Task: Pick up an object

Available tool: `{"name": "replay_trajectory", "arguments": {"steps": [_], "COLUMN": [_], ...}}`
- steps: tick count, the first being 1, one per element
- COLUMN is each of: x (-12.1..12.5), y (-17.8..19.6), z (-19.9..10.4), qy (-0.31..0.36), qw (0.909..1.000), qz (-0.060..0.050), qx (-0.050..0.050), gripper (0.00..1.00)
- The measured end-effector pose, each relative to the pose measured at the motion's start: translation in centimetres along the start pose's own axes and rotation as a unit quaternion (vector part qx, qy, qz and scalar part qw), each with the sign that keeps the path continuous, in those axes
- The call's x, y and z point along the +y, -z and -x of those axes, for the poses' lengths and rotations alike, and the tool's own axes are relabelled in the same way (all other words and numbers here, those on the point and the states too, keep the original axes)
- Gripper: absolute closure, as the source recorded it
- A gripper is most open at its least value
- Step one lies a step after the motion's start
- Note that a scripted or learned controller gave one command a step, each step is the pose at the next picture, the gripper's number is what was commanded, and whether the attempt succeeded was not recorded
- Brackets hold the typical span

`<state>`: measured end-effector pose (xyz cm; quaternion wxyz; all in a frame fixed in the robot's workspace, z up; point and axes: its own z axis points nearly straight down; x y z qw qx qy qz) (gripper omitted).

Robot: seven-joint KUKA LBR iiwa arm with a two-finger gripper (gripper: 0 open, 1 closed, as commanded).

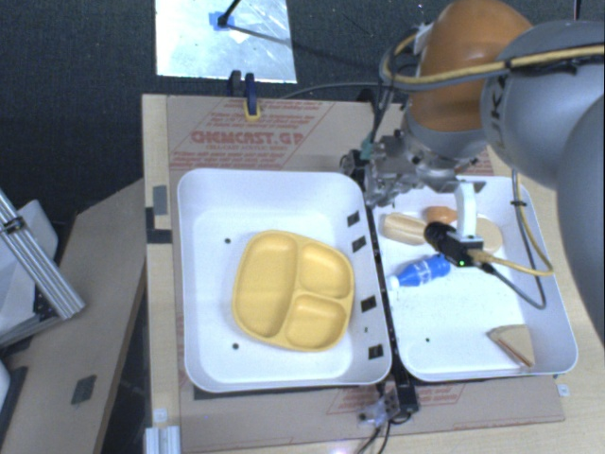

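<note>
In R bin, 11 o'clock corner: gripper, low and hard by the divider btwn the two bins. Above it, orange band and grey arm, in from 3 o'clock. Open or closed: can't tell, tip lost in metal clutter and shadow. Can't tell if anything gripped, either.

Task objs, all loose on R bin's white floor, clock positions taken from bin centre:
- 10 o'clock: tan roll-shaped piece, lying flat, just below gripper, long axis approx 9-to-3.
- 11 o'clock: small orange item, right by the roll's 3 o'clock end. Touching or only close, can't tell.
- 12 o'clock: pale round disc, partly hidden by robot hardware.
- 9 o'clock: blue bottle-like item, on its side, paler end toward 8 o'clock and the divider. Near the roll but apart from it.
- 5 o'clock: brown wedge, close to bin's rim, well apart from the rest.

In L bin, approx centre: yellow divided plate, three compartments, flat, hollow side up.

At 12 o'clock beyond L bin: cardboard sheet w/ red lettering. On its far edge, small blue-and-yellow clamp. Further out, shiny foil square.
</note>
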<state>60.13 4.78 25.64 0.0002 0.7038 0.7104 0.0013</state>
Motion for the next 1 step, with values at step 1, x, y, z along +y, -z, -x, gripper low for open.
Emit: {"name": "replay_trajectory", "arguments": {"steps": [1], "x": [0.28], "y": [-0.81], "z": [-5.77], "qy": [0.000], "qw": [1.0000], "qz": [0.000], "qx": [0.000], "gripper": [1.00]}}
